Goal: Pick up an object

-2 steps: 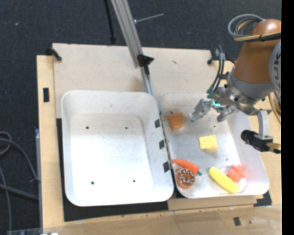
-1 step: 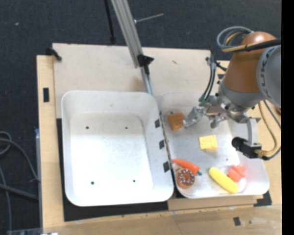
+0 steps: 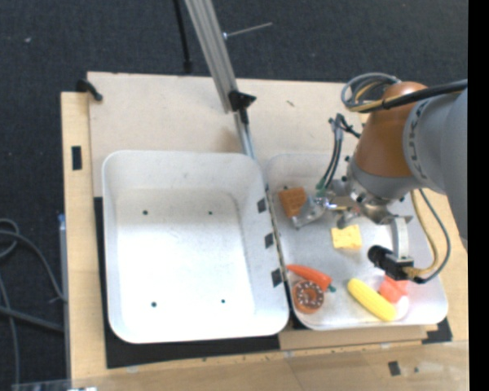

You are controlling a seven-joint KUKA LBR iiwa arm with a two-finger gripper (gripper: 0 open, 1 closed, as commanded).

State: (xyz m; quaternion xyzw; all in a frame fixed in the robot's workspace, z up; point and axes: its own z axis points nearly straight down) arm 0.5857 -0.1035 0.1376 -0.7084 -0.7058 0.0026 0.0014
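A: In the near corner of the right bin (image 3: pixel 428 312), what lies closest to the camera?

B: A yellow banana-like piece (image 3: pixel 371 298) beside a reddish piece (image 3: pixel 394 287), and to their left a carrot (image 3: pixel 308 274) touching a round brown disc (image 3: pixel 309 296). Further in sits a yellow cheese wedge (image 3: pixel 347 237); beyond it, near the bin's dividing wall, a brown bread-like block (image 3: pixel 292 199).

A: And where are you?

B: My gripper (image 3: pixel 310 216) hangs low just beside the brown block, on its near side, with my orange-banded wrist (image 3: pixel 389 137) above and behind. The fingers look nearly closed, yet whether they clamp anything I cannot tell; nothing is plainly seen between them.

A: The left bin (image 3: pixel 114 169)?

B: Bare white floor.

A: What could go wrong?

B: In my judgement, closing beside the block rather than around it would nudge it against the wall and leave me lifting nothing. My cables (image 3: pixel 433 243) trail over the near items and might drag them.
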